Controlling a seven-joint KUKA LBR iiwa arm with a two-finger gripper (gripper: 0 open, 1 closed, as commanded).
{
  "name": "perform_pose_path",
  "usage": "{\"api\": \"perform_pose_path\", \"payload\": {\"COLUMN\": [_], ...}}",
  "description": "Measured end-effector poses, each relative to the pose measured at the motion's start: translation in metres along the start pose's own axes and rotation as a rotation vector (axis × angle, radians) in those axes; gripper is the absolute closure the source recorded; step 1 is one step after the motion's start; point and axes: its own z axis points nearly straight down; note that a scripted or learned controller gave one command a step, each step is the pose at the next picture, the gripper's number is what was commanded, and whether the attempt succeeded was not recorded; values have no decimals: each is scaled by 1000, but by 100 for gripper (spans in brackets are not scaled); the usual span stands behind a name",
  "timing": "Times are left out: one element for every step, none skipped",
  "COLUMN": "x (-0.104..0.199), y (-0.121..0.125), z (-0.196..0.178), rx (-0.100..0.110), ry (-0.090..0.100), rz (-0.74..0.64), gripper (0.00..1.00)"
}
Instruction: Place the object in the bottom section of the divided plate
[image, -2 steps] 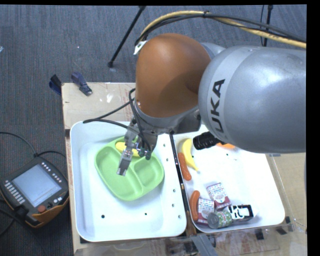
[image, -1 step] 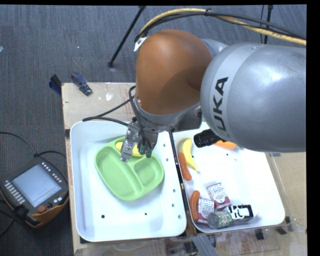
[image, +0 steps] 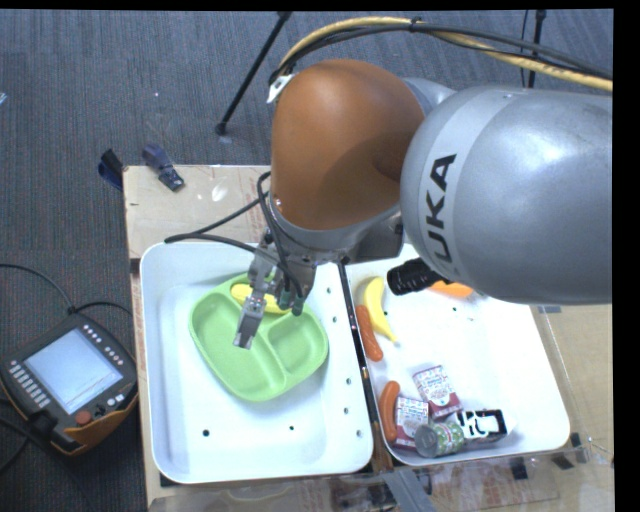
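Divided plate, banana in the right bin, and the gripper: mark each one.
Divided plate (image: 285, 352): camera view, floor of its lower right section.
Banana (image: 376, 300): camera view, middle of the yellow curve in the right bin.
Gripper (image: 264, 308): camera view, midway between its fingertips, above the plate.

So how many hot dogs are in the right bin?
2. One hot dog lies along the bin's left wall beside the banana; the other hot dog lies nearer the front, left of the packets. The arm may hide more.
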Motion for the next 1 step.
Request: {"api": "perform_pose_path", "payload": {"x": [0], "y": [2], "z": [-9], "rx": [0], "ry": [-1], "rz": [-7], "gripper": [100]}}
